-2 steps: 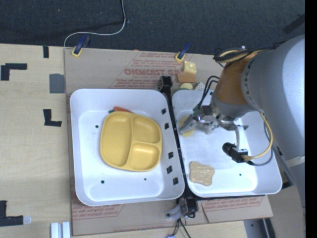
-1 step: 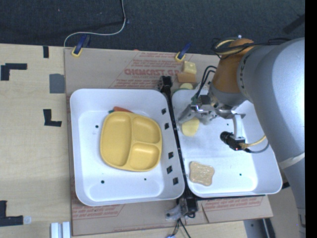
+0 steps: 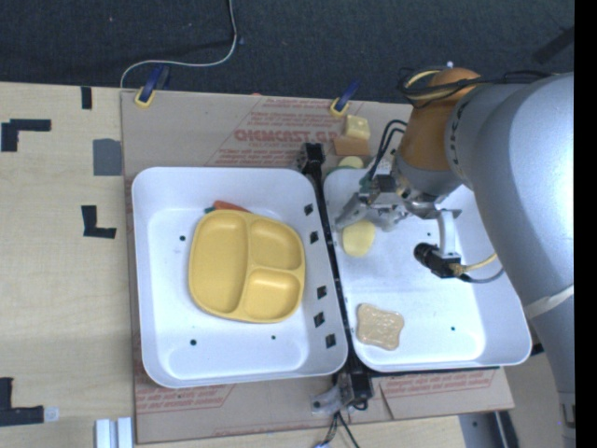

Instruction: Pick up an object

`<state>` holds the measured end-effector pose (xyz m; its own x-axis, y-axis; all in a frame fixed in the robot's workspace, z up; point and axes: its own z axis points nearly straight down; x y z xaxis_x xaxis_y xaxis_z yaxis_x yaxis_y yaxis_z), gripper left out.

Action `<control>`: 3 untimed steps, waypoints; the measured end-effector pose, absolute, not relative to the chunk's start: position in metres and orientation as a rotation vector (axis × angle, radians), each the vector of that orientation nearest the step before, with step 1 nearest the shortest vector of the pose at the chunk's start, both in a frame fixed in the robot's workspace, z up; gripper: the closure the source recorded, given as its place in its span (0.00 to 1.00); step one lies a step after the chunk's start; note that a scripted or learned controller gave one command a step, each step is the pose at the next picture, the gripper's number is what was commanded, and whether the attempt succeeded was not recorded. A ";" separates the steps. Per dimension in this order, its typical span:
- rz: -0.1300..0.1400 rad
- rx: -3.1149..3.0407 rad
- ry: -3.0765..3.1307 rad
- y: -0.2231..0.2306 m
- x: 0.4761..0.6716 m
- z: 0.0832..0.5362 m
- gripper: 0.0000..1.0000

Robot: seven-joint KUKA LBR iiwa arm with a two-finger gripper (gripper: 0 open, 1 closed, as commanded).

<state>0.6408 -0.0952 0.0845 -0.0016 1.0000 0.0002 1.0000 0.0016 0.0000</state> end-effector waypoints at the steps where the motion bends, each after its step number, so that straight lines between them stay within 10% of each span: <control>1: 0.000 -2.219 -2.223 -0.096 0.650 0.084 0.00; 3: 0.002 -2.222 -2.223 -0.098 0.642 0.085 0.00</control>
